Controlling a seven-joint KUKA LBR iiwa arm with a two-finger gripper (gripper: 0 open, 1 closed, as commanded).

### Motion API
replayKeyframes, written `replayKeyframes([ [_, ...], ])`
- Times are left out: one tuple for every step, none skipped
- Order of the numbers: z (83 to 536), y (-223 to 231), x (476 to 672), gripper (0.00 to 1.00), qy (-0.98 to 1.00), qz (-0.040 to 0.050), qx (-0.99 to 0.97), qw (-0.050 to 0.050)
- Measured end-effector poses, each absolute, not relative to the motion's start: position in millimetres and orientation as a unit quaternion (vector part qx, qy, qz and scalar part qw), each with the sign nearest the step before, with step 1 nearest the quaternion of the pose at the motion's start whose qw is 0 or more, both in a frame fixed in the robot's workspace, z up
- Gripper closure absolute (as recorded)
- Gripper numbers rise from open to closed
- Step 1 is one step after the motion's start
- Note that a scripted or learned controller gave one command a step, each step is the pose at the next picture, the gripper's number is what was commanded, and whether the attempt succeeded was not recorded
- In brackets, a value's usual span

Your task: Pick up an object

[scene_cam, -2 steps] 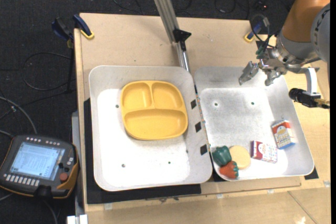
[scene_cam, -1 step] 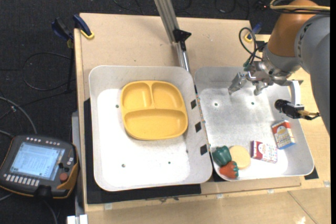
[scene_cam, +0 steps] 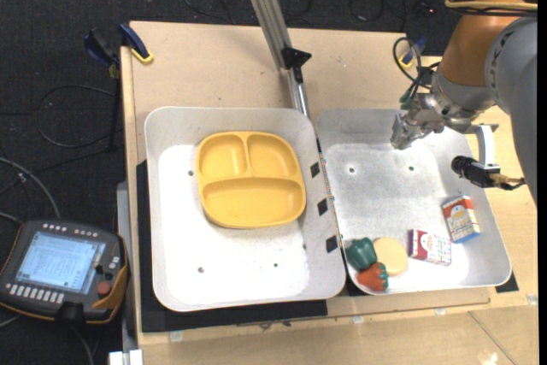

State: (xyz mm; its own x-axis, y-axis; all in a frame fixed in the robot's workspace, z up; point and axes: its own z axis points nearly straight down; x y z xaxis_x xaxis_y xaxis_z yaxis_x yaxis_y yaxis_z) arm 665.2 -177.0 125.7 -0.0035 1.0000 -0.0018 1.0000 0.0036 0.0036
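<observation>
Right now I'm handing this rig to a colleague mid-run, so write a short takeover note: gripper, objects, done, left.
Gripper: over the far part of the right bin, nothing seen between its fingers.
Objects: along the right bin's near edge, green pepper, red piece, pale yellow disc, red-and-white carton; a second small carton by the right wall. Yellow divided tray in the left bin.
Done: nothing picked.
Left: reach to an object, grasp, lift.
</observation>
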Motion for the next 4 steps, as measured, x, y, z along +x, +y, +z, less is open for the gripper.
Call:
replayKeyframes([
  [170.1,-176.4,671.0,1.0,0.708,0.002,0.706,0.003],
  [224.6,-176.4,672.9,1.0,0.708,0.0023,0.706,0.004],
  [237.1,-127.7,649.2,1.0,0.71,0.0007,0.705,0.0],
  [228.4,-78.2,631.9,1.0,0.71,0.0,0.705,-0.002],
])
